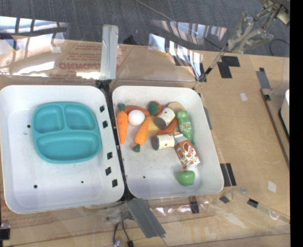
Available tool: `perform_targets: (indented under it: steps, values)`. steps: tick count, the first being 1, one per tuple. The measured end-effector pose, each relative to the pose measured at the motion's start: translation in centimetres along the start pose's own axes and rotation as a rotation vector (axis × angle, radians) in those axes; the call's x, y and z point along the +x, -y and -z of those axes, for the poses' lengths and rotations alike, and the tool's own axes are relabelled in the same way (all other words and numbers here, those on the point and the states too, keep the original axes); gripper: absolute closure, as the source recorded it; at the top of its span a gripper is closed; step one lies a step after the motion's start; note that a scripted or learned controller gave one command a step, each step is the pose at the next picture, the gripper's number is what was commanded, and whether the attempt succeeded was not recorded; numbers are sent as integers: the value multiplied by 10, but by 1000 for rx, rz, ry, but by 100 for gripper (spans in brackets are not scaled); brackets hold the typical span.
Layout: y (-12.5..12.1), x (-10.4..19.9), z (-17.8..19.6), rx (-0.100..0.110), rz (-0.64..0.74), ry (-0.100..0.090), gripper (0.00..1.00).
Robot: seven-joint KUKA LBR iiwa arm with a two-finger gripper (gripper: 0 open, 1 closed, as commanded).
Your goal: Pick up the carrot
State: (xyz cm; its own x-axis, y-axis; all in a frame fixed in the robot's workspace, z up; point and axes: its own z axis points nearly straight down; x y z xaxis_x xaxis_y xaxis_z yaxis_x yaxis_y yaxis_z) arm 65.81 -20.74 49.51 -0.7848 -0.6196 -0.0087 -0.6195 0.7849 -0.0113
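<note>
**Q:** Fig. 1, where's your target?

**A:** Two candidates, both in the right bin [152,175]. Carrot A [121,126] lies lengthwise just beside the bin's left wall, green top toward the back. Carrot B [141,132] lies tilted near it, green top toward the front, with the white egg [136,117] close by its tip. Since the arm enters from the right, both sit on the far side of the pile from the claw's approach.

**Q:** And the claw: spread, pressed together, or pinching sth?

**A:** Can't tell from this frame, so treat nothing as held. Both carrots rest on the bin floor; pick not yet begun, by my reading.

**Q:** Why does the layout matter to you?

**A:** The toys are heaped loosely. The cans [165,117], green vegetable [184,123], printed can [187,155] and green pepper [185,177] stand between the claw's entry side and the carrots. You'd prob. want a descent from above, not a sweep across.

**Q:** Which carrot is easier?

**A:** Judgement only: B. A hugs the wall, leaving little room on that side. B has bare floor along its lower half, though a small can [163,141] lies near its right flank.

**Q:** And the left bin [10,102]?

**A:** It holds a teal divided plate [66,131], beyond the carrots from the claw's side; irrelevant to the grasp.
</note>
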Motion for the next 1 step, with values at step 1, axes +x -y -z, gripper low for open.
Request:
perform_targets:
  steps: [1]
  values:
    - [0, 0, 0, 0, 88, 1, 100]
